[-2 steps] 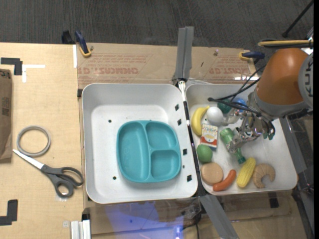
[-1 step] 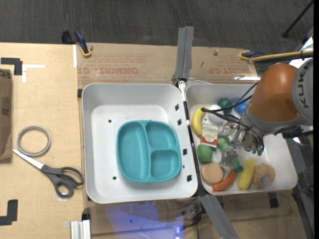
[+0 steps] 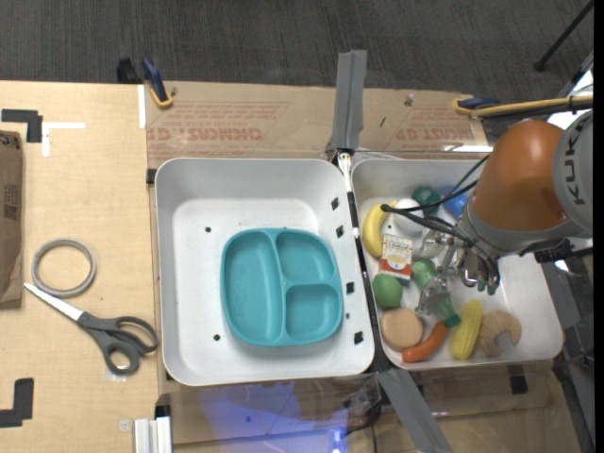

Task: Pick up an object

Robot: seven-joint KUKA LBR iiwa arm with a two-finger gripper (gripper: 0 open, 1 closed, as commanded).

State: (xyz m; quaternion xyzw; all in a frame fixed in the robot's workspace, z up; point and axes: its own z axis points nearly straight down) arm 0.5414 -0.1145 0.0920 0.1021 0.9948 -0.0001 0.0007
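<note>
The right bin (image 3: pixel 538 347) holds several toy foods: a yellow banana (image 3: pixel 374 228), a small white carton (image 3: pixel 397 256), a green round piece (image 3: pixel 387 291), a tan bun (image 3: pixel 402 328), an orange carrot (image 3: pixel 424 343), a yellow corn cob (image 3: pixel 467 328) and a beige pastry (image 3: pixel 499 329). My gripper (image 3: pixel 435 295) reaches down into this bin, its tip among the items just right of the green piece and above the carrot. The arm's orange band (image 3: pixel 521 179) hides the bin's upper right part. A blue item (image 3: pixel 456 204) and a dark green one (image 3: pixel 425 196) peek out by the arm.
The left bin (image 3: pixel 179 253) holds a teal divided plate (image 3: pixel 281 285). On the bench to the left lie grey scissors (image 3: pixel 104 330) and a tape roll (image 3: pixel 63 266). A grey divider bar (image 3: pixel 349 102) stands behind the bins.
</note>
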